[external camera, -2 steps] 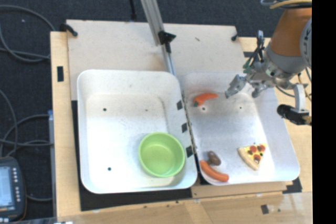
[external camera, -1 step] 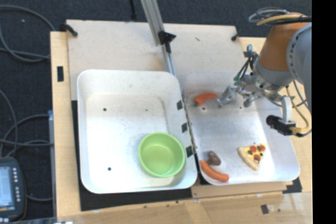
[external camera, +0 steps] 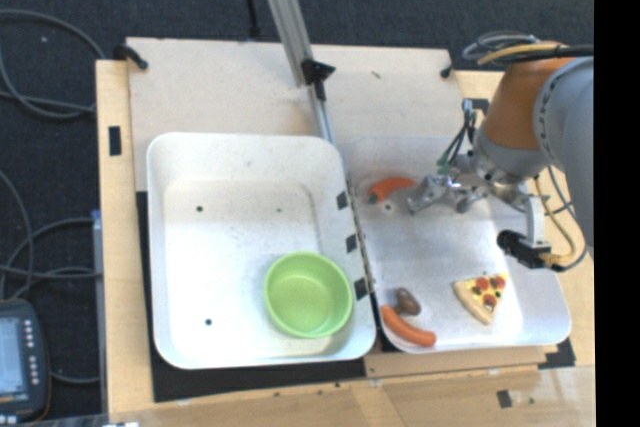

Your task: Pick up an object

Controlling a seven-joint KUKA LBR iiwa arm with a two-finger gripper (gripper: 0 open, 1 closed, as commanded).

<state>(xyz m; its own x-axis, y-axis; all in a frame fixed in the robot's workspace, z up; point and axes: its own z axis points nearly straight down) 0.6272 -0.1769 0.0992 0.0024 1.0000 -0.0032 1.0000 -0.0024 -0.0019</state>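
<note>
In the right bin [external camera: 530, 315], the gripper [external camera: 425, 198] hovers beside the carrot [external camera: 390, 187]; finger state unclear.

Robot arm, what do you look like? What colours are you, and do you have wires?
The arm is round and thick, grey with an orange band above the wrist. Thin cables loop beside the wrist, and a yellowish cable curls over the top. The end effector is small, silvery-grey metal, with a black part beside it.
</note>
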